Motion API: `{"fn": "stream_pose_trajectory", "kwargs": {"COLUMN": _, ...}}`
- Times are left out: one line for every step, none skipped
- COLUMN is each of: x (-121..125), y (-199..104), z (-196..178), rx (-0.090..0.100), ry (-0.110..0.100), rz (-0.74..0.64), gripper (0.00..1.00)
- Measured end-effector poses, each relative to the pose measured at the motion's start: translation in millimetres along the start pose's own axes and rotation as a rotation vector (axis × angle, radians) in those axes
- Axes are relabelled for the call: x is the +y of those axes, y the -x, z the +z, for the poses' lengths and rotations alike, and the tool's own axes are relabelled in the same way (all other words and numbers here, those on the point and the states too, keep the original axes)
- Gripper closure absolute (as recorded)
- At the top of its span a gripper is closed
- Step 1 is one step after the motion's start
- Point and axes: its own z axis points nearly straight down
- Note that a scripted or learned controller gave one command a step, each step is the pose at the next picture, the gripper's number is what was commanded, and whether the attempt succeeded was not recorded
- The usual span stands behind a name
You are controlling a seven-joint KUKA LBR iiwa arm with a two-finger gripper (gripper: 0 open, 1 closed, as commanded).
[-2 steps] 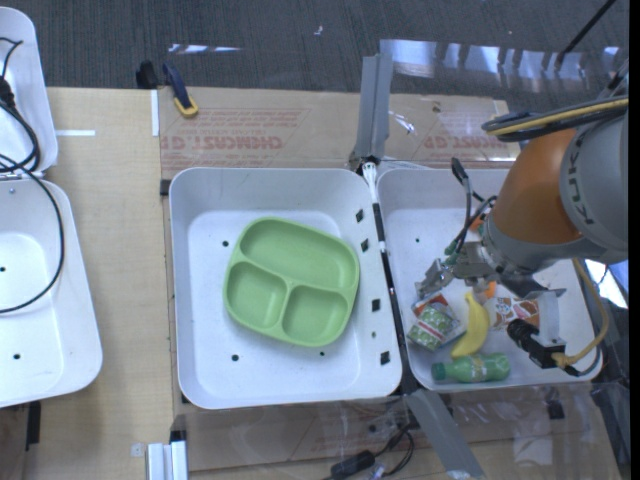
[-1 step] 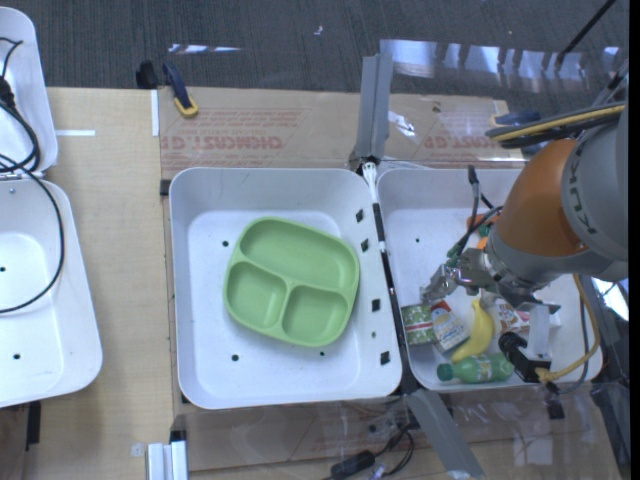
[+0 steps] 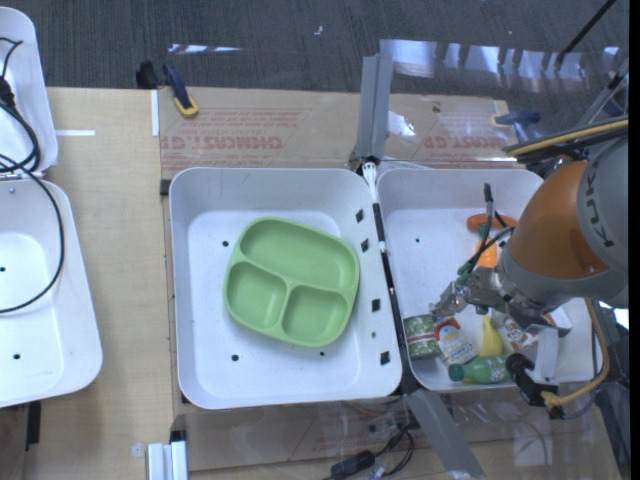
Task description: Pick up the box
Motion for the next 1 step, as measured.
{"fn": "stream_pose_trajectory", "kwargs": {"x": 51.8, "y": 1.9, "z": 0.6, "rx": -0.001, "ry": -0.002, "rz": -0.031, "gripper": 0.00}}
